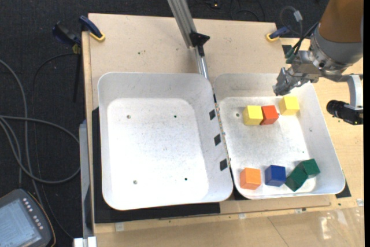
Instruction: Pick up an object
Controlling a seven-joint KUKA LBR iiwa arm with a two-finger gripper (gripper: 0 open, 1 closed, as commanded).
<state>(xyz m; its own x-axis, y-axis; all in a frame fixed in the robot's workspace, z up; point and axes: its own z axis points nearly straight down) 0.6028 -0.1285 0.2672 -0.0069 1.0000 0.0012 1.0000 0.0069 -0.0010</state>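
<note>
From the camera view above the surface (150,43), we see the grey arm (341,14) reaching in from the right, its pincer (283,85) hanging over the far rim of the right bin (324,142). The pincer is small and dark against the rim, and we cannot tell whether it stands apart or together; nothing is visibly caught in it.

Just beside the pincer, a little nearer to us and to its right, lies a yellow block (289,104), the closest thing to it. Nearer to us and slightly left of the pincer sit a second yellow block (252,115) and a red-orange block (269,114), the two touching side by side. Well apart from the pincer, along the near wall of the same bin, we find an orange block (250,177), a blue block (276,174) beside it, and two dark green blocks (303,174) pressed together toward the near right corner.

Far to the pincer's left lies the left bin (115,95), its white floor speckled. Between the two bins a grey metal bar (176,0) runs away from us at a slant, ending in a black fitting. Yellow-and-blue clamps (92,29) grip the far corners of the surface.
</note>
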